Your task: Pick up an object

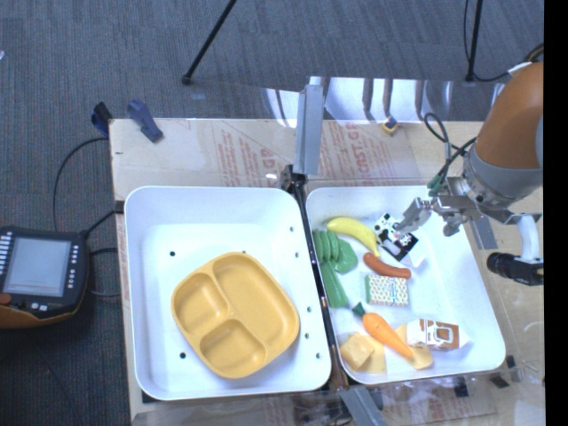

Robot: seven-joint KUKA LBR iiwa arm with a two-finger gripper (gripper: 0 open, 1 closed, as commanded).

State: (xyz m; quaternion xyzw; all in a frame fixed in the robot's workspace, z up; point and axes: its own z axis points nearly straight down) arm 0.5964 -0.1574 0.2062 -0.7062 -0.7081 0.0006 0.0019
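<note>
Camera view | fingers (397, 232) above hot dog (386, 265) | banana (353, 232) beside

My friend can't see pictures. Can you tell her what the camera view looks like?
A grey and orange robot arm reaches from the right, its gripper low over the right bin, above toy food: a banana, green pea pods, a sausage and a carrot. The left bin holds a yellow divided plate.
</note>
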